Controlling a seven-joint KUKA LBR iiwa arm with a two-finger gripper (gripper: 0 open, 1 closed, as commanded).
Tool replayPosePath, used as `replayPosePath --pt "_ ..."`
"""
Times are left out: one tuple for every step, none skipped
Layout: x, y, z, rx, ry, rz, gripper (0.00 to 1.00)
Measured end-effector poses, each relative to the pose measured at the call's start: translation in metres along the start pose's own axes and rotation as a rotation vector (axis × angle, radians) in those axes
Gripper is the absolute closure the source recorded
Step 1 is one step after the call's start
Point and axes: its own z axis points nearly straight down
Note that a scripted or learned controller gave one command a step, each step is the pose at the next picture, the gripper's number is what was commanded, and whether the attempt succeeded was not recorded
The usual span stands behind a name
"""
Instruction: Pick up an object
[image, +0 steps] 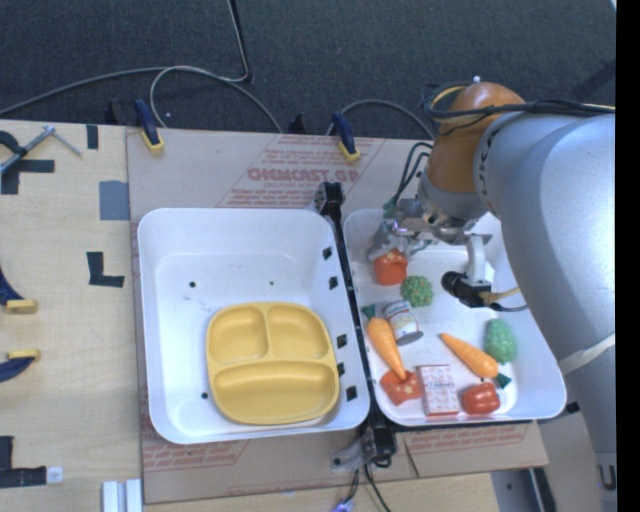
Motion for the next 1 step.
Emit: replayPosePath --pt "0.059 -0.0813 -0.0904 -0.002 0.002 0.0 1.0"
